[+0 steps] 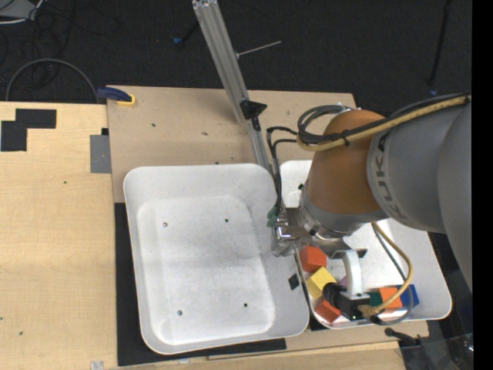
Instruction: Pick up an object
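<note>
The gripper point(310, 245) hangs under the arm's orange band over the left part of the right bin point(296, 177). The wrist hides most of it, so I cannot tell whether it is released or clenched. Just below it in the view lies an orange block point(313, 258), with a yellow block point(318, 281) touching that one and a red block point(329, 310) nearer the bin's front rim. A blue block point(409, 294) lies further right. A small black piece point(293, 281) sits by the rim between the bins. The left bin point(200, 245) lies beside it on the tabletop point(185, 129).
</note>
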{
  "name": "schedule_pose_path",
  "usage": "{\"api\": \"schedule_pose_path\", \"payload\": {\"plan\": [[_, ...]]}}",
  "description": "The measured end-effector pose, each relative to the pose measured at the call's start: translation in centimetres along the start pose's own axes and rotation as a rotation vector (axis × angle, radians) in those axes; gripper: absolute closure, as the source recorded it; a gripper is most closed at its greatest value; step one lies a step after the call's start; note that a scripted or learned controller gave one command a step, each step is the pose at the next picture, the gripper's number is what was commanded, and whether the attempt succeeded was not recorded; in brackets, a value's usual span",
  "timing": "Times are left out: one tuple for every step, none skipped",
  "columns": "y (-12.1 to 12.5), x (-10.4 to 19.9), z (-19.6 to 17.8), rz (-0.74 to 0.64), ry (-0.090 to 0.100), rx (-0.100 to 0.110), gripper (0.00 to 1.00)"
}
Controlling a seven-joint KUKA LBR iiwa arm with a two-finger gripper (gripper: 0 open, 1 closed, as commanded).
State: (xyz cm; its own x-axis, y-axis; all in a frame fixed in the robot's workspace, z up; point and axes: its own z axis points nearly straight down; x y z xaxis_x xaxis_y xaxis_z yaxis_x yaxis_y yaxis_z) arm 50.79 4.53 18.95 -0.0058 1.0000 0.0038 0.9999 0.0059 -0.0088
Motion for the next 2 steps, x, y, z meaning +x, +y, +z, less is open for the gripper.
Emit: {"api": "schedule_pose_path", "payload": {"plan": [[0.2, -2.8, -5.4, 0.008, -0.004, -0.011, 1.0], [1.1, 2.9, 0.3, 0.002, -0.003, 0.0, 1.0]]}}
